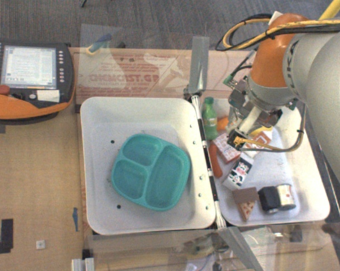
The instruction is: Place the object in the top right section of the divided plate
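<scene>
near edge: the front rims of the two white bins run along the lower part of the frame; the left bin [96, 168] and right bin [314, 205] meet at a shared divider just right of centre.
lower right items: a brown pizza-slice toy [246, 201] and a black-and-white cylinder [277, 199] lie side by side near the right bin's front rim, with bare white floor to their right.
divided plate: a teal divided plate [152, 171] lies flat in the middle of the left bin, apart from every wall, with open white floor all round it, widest toward the upper left.
middle right: a black-and-white carton [238, 172] sits just above the pizza slice; a red box [223, 149] and an orange-red stick [215, 161] lie close against the divider.
green bottle: [209, 117] lies along the divider in the right bin's upper left.
gripper: [242, 138] low over the cluster in the right bin's upper middle, near the red box; its opening and any hold cannot be told.
arm: grey with orange band [277, 55], fills the upper right.
far left: a control pendant [29, 78] rests outside the bins.
</scene>
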`<state>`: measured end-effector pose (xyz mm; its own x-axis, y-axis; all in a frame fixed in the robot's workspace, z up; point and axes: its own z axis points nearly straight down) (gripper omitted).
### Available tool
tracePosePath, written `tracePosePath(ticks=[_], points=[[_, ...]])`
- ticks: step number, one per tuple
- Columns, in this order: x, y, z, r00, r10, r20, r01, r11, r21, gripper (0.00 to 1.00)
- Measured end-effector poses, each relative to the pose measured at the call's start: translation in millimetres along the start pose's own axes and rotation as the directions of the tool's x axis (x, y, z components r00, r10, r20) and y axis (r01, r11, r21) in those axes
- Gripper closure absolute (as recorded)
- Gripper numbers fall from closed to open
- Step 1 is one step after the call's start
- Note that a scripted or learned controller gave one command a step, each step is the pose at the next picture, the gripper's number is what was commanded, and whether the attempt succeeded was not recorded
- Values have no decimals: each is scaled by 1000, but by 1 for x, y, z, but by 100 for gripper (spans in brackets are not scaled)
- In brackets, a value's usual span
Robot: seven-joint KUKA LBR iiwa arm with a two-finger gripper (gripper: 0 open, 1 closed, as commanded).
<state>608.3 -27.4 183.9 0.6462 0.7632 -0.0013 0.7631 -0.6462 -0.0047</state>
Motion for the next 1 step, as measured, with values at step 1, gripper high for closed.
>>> tracePosePath(ticks=[1], points=[[96, -98, -86, 997, 80, -2, -80, 997, -3, 100]])
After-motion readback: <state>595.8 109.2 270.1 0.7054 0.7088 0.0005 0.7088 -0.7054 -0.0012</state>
